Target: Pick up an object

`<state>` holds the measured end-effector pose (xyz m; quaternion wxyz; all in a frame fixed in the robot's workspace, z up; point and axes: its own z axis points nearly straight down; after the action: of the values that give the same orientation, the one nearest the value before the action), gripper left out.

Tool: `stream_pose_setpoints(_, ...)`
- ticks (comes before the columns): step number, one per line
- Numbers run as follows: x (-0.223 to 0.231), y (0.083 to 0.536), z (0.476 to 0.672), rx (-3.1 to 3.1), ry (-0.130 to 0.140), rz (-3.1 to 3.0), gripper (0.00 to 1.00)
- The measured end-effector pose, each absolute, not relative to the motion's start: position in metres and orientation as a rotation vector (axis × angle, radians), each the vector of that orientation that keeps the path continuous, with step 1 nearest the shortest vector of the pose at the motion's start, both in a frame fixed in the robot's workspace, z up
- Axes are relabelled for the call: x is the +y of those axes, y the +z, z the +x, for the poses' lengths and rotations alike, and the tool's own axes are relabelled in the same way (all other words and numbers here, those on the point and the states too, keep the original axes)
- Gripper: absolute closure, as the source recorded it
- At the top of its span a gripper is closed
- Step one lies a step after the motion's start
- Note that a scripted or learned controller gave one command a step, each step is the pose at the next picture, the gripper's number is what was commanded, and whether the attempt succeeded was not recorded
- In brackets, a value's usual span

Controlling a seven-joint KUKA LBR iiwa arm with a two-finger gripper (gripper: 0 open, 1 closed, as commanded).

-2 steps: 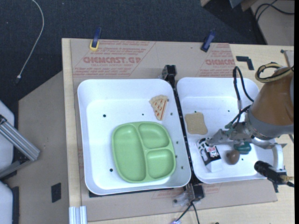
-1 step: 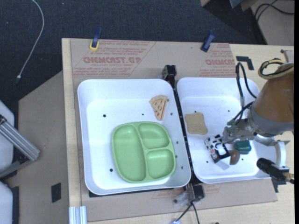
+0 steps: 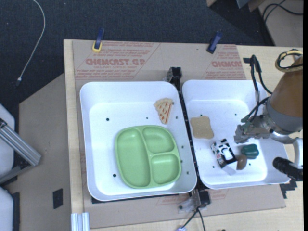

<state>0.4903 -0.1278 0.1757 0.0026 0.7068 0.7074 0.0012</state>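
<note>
In the right bin (image 3: 211,91) lie a tan bread-like slice (image 3: 201,127), a small black and white object (image 3: 222,152), a brown piece (image 3: 241,163) and a teal object (image 3: 250,151). My gripper (image 3: 246,135) hangs over the bin's right half, just above and left of the teal object, at the end of the grey arm with its orange band (image 3: 290,96). In the left bin (image 3: 96,109) rest a green divided plate (image 3: 147,156) and a waffle-patterned wedge (image 3: 164,109).
The two bins meet at a black divider with clamps at the back (image 3: 174,74) and front (image 3: 202,197). Blue clips (image 3: 98,37) (image 3: 214,41) hold the cardboard sheet at the far edge. Cables run by the arm at the right.
</note>
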Motion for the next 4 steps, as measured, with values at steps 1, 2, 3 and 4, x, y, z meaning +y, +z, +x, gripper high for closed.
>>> stream_pose_setpoints(1,-0.132,0.22,0.495,2.218,0.004,2.216,1.0)
stream_pose_setpoints(2,-0.132,0.266,0.496,2.218,0.005,2.215,1.0)
stream_pose_setpoints(3,-0.092,0.257,0.51,2.226,0.001,2.217,1.0)
stream_pose_setpoints(4,-0.036,0.256,0.516,2.229,0.002,2.215,1.0)
